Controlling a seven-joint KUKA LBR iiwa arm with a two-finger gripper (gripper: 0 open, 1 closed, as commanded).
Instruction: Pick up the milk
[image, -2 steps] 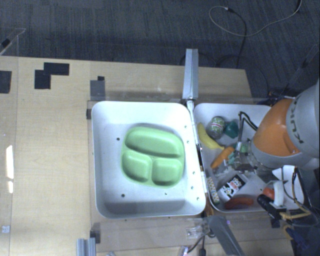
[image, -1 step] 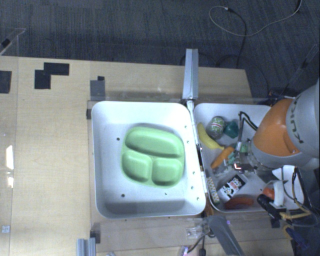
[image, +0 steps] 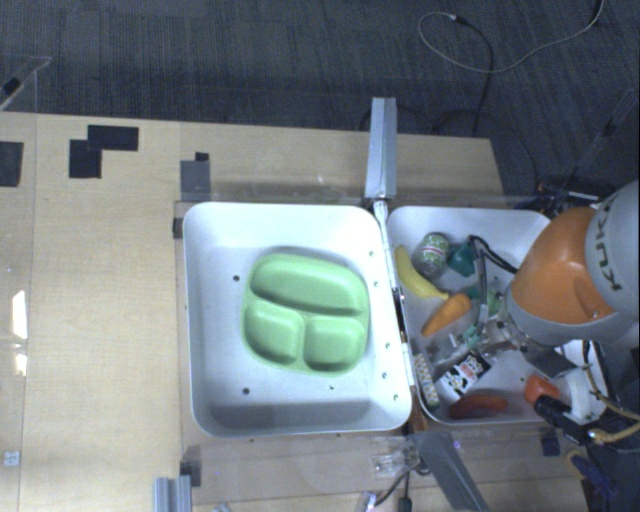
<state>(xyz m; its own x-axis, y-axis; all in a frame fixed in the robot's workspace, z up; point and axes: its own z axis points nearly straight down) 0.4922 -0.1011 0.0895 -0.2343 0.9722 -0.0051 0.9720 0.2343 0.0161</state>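
1. Camera view puts the arm (image: 575, 275) at the right edge of the frame, its orange band over the right bin (image: 505, 222), wrist pointing down and to the left into the clutter.
2. The gripper (image: 480, 335) sits low in the lower middle of that bin. I cannot tell whether it is apart or together; cables and the wrist body muddle it.
3. The milk (image: 465, 372), a small carton with black and white patches, lies just below and left of the gripper, near the bin's lower edge. I cannot tell whether the 2 are touching.
4. Around it I see a carrot (image: 445, 313) just above, a banana (image: 415, 275) further up, a can (image: 434, 250) near the top, and a red item (image: 480, 405) along the bottom.
5. The left bin (image: 215, 330) holds a green 3-compartment tray (image: 305, 312), untouched by the arm.
6. My reading: the reach looks nearly done, but the carton appears to rest on the bin floor, so grasp and lift are both left.
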